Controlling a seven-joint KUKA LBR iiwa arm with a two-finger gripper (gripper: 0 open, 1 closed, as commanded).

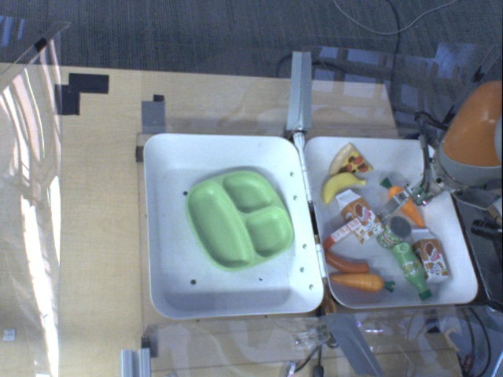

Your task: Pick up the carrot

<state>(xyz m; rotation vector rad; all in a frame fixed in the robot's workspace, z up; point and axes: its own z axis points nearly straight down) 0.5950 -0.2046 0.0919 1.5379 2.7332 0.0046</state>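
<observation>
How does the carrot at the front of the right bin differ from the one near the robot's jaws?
The front carrot lies flat and fully visible; the far carrot is partly covered by the gripper. The front carrot runs left-right beside a hot dog; the far carrot slants. Both are orange with green ends.

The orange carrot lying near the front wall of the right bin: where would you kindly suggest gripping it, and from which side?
Probably across its thick middle, coming straight down. The orange carrot with a green top lies flat and roughly left-to-right, so fingers would close front-to-back. A red sausage-like piece lies close behind it, and the white right bin's front wall is near, so clearance looks tight.
</observation>
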